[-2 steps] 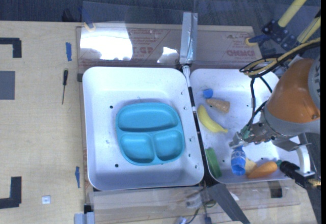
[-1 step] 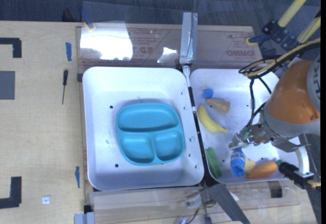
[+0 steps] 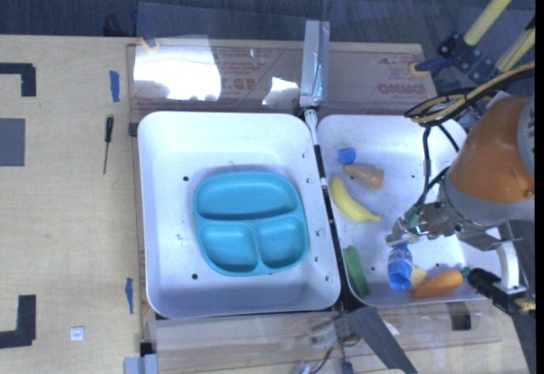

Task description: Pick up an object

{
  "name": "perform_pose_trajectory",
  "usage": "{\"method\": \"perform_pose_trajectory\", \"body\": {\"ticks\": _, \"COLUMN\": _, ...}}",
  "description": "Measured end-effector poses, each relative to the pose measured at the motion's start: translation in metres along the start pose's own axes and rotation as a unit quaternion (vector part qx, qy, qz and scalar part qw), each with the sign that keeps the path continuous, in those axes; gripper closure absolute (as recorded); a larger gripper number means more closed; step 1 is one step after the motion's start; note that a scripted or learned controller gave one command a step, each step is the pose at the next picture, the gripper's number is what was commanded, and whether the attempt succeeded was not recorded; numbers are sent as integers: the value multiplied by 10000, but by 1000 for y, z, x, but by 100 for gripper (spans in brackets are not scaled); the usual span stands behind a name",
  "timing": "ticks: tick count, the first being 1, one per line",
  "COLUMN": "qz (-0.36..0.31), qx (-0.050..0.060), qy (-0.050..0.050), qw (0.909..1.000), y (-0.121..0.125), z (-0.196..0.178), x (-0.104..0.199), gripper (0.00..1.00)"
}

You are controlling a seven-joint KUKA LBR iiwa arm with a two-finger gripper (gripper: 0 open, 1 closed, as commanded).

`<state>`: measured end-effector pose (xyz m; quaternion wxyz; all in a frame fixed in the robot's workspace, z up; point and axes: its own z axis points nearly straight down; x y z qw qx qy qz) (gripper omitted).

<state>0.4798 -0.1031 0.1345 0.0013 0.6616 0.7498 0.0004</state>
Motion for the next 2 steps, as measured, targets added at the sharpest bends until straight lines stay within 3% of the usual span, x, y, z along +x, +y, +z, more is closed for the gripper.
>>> {"method": "perform_pose_trajectory", "body": {"ticks": 1, "qz": 569, "qx": -36, "qy": 7, "qw": 9984, "y": 35, "z": -105, "x": 34, "gripper": 100}}
{"method": "perform_pose_trajectory", "body": {"ticks": 2, "qz": 568, "qx": -22, "qy": -2, "qw": 9984, "y": 35, "z": -113, "x": 34, "gripper": 100}}
